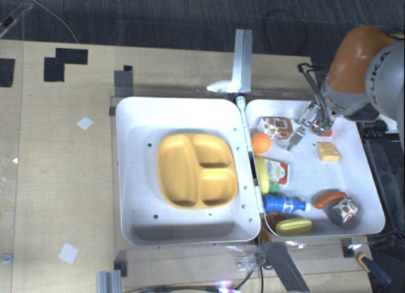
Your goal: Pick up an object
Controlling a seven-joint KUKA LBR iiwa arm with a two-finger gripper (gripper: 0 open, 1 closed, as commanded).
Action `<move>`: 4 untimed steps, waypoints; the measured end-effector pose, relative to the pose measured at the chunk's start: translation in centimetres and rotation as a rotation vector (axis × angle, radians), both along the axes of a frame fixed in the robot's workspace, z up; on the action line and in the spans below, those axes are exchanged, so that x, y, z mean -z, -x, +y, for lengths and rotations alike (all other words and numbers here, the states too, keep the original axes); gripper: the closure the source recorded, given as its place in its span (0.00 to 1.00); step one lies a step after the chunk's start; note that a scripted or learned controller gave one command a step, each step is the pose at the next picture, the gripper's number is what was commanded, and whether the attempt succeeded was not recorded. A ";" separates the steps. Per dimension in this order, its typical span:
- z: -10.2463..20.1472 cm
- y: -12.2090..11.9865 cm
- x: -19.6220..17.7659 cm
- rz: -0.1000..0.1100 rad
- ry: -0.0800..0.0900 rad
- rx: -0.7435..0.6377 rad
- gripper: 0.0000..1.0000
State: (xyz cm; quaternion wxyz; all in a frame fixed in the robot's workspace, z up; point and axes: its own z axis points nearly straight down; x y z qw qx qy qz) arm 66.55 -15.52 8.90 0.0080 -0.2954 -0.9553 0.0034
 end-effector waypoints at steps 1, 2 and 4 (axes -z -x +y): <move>6.7 0.6 -2.4 -0.026 0.000 0.554 0.00; 1.0 -0.5 -2.0 -0.026 0.003 0.561 0.00; 4.0 -0.6 -1.1 -0.027 0.005 0.594 0.00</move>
